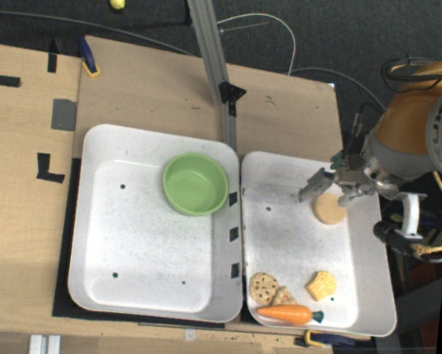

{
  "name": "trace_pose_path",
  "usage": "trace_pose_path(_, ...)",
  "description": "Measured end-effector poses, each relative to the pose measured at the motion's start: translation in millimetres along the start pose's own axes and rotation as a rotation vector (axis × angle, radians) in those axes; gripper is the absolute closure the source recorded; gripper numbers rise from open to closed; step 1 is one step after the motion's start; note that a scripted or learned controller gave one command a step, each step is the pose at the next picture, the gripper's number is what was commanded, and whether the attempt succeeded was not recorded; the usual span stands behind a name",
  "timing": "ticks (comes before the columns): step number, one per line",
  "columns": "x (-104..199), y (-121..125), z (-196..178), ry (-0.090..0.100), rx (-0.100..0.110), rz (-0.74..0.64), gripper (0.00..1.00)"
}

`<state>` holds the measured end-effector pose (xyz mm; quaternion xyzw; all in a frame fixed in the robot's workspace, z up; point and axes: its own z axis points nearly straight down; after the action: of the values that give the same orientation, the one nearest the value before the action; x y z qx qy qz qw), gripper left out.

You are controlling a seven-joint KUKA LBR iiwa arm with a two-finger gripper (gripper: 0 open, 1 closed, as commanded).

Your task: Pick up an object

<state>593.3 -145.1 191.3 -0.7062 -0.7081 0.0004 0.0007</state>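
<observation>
The tan round piece (330, 210) sits on the floor of the right bin (293, 244), in its upper right part. Your tool (333, 189) hangs right over it with fingers spread apart, one prong out to the left and one to the right, the piece between and just below them. Nothing is clamped, so my read is the pick isn't done: you're at the approach stage, with closing and lifting left.

Other candidates lie along the same bin's near edge: a carrot (291, 314), a cookie (262, 285) and a yellow corn-like chunk (320, 285), well apart from the tool.

The left bin (119, 232) holds a green bowl (196, 184) near its upper right.

Both bins rest on a wooden bench (13, 188) with black tape marks. A metal pole (212, 44) runs down to the seam between the bins, cables trail across the dark floor behind, and a small yellow ball (117, 1) lies there.
</observation>
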Motion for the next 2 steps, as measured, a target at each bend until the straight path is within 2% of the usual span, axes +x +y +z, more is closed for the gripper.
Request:
trace_pose_path(1,0,0,0,0.000,0.000,0.000,0.00)
trace_pose_path(2,1,-11,58,0.000,0.005,0.001,0.00)
